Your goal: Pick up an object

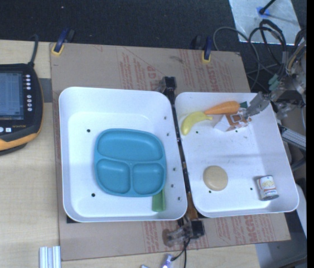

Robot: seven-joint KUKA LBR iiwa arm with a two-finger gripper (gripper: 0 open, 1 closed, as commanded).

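Two shallow white bins sit side by side on a brown cardboard sheet printed with faint red lettering that is too blurred to read.

Left bin: contains a blue divided plate with three compartments, lying flat at centre. A green object lies just beside the plate's near right corner, against the bin wall.

Right bin: contains five objects.
- Orange carrot, at the far side, lying roughly level.
- Yellow banana, just beside the carrot's left end.
- Small white and orange item, below the carrot's right end; its markings cannot be read.
- Round tan disc, near the bin's centre front.
- Small can, at the near right corner; the label carries print too small to read.

Gripper: reaches in from the right and sits at the carrot's right end, directly above the small white and orange item. Whether the jaws are open, closed or gripping anything cannot be told at this resolution.

Left of the cardboard, a handheld control pendant with a lit screen rests on the bench; screen text is illegible.
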